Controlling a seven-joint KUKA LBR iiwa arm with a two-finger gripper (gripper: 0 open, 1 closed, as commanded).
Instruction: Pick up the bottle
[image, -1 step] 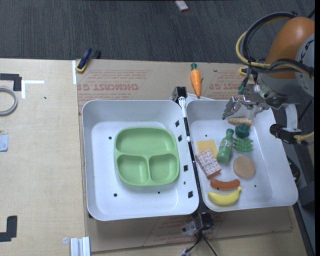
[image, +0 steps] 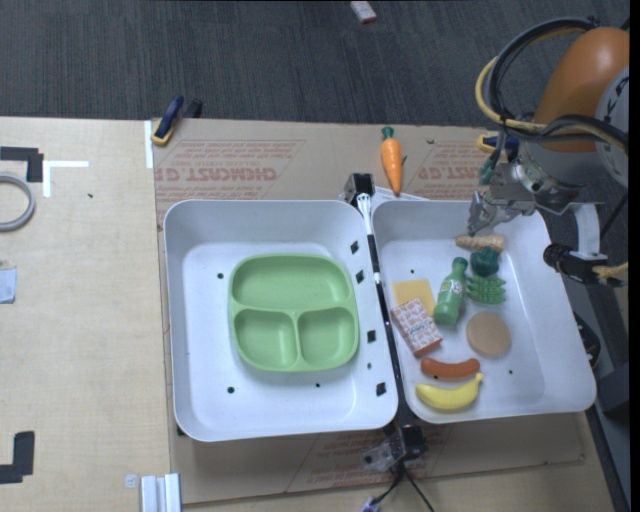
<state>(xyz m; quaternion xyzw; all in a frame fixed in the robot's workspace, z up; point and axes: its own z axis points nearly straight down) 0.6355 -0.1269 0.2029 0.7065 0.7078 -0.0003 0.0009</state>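
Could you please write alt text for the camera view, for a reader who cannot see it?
A robot arm's claw hovers over the far end of the right white bin, which holds a green bottle, a banana, a sausage and other toy food. The left bin holds a green divided plate; a toy carrot lies outside.

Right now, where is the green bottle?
The bottle lies in the right bin, between the yellow cheese block and the green toy.

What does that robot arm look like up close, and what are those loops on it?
The arm is grey with a rounded orange band above the wrist. Yellow and black cables loop around it. Its gripper is a small grey metal piece.
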